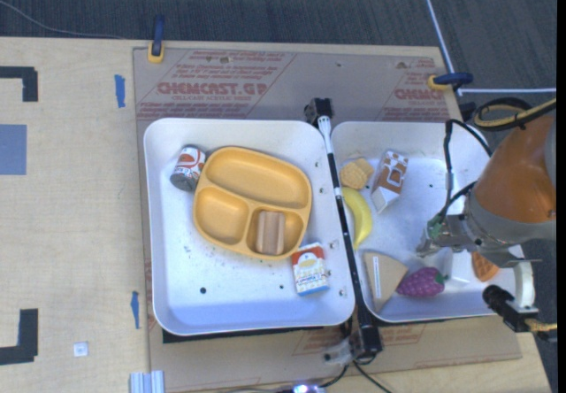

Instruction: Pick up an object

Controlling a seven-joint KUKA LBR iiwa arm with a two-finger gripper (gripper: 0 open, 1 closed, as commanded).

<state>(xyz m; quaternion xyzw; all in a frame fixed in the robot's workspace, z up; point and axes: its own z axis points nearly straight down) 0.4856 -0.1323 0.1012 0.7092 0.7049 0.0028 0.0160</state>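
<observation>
Gripper (pixel 439 236) is seen low in the right bin (pixel 423 172), above purple grapes (pixel 422 282); its state cannot be told | grapes lie beside a wedge (pixel 382 276) | banana (pixel 358 215), cracker (pixel 356 173), carton (pixel 389 179) lie nearby | left bin (pixel 168 232): yellow tray (pixel 252 201), can (pixel 187 167), small box (pixel 309 269)

Two white bins (pixel 168 205) (pixel 424 139), one yellow tray (pixel 252 179), one can (pixel 187 167), two cartons (pixel 309 269) (pixel 389 177), one banana (pixel 358 216).
</observation>
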